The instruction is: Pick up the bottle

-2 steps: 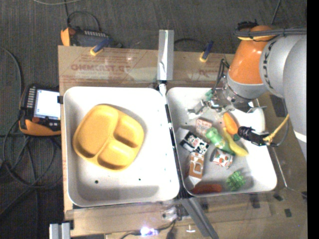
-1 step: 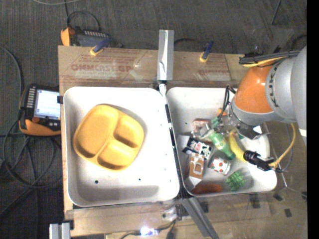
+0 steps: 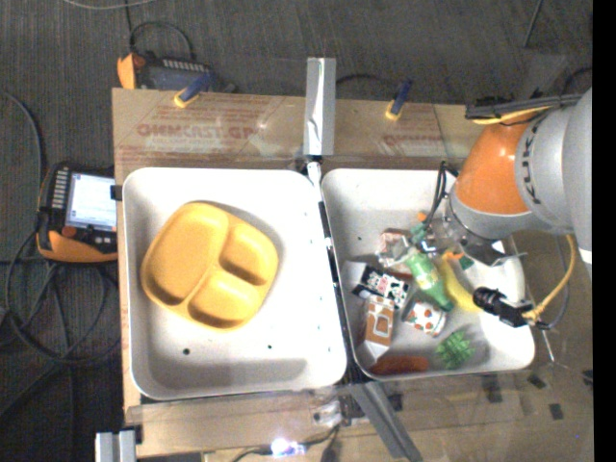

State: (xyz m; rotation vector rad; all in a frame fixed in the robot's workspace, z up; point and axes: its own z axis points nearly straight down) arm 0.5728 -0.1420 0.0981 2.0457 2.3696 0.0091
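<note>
A green bottle (image 3: 426,279) lies at a slant in the middle of the right bin (image 3: 346,210), among several other items. The arm's orange band (image 3: 493,173) hangs over the bin's upper right part. My gripper (image 3: 441,237) is low beneath the wrist, just above and to the right of the bottle's upper end, close to it or touching it. The wrist hides the gripper's tip.
Crowding the bottle are a yellow banana-like piece (image 3: 454,284), a black-and-white carton (image 3: 384,286), a small can (image 3: 424,319), a brown box (image 3: 378,326), a green toy (image 3: 454,348) and a red item (image 3: 399,364). The left bin (image 3: 154,364) holds a yellow divided tray (image 3: 212,263).
</note>
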